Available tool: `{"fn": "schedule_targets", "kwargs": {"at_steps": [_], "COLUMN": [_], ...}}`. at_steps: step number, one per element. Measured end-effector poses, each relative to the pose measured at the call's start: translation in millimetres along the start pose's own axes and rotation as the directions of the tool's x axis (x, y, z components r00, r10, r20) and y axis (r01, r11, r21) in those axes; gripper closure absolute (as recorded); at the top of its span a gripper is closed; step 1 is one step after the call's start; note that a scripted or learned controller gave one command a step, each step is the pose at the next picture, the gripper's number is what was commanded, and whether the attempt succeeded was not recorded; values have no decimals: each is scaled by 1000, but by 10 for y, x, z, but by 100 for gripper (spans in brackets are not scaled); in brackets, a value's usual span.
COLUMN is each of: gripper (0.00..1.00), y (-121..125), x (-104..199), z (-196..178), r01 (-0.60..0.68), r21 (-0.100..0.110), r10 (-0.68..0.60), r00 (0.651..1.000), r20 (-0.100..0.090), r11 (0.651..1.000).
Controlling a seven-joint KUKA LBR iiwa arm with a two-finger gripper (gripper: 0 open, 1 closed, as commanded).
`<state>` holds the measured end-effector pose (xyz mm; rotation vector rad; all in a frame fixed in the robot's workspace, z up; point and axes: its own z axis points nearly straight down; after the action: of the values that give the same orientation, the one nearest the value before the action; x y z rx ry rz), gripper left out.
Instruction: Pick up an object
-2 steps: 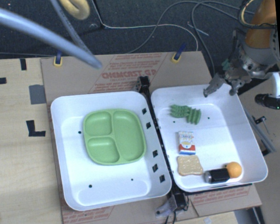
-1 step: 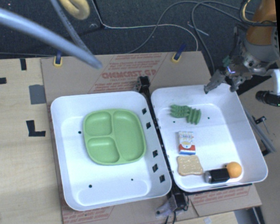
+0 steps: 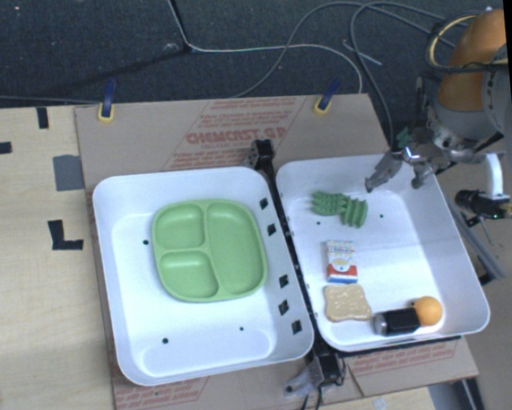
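Observation:
The right bin (image 3: pixel 441 254) holds a green ridged toy (image 3: pixel 339 207) near its back, a small white and red carton (image 3: pixel 340 261) in the middle, a slice of toast (image 3: pixel 347 303) below it, and a black object (image 3: pixel 397 322) beside an orange ball (image 3: pixel 427 311) at the front. My gripper (image 3: pixel 400 170) hangs over the back right corner of this bin, to the right of the green toy and apart from it. Its fingers (image 3: pixel 380 176) are spread open with nothing between them.
The left bin (image 3: pixel 128 284) holds a green divided plate (image 3: pixel 210 250). A black hinge strip (image 3: pixel 279 242) runs between the bins. Cables (image 3: pixel 329 30) trail across the dark floor behind the bench. Cardboard (image 3: pixel 222 131) lies under the bins.

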<state>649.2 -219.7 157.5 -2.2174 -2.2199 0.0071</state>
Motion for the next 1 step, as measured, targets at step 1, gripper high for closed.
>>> {"fn": "schedule_targets", "kwargs": {"at_steps": [1], "gripper": [0], "y": [59], "x": [49], "z": [607], "r01": [1], "r21": [-4], "r10": [-1], "r00": [1000], "r20": [0], "r11": [1000]}}
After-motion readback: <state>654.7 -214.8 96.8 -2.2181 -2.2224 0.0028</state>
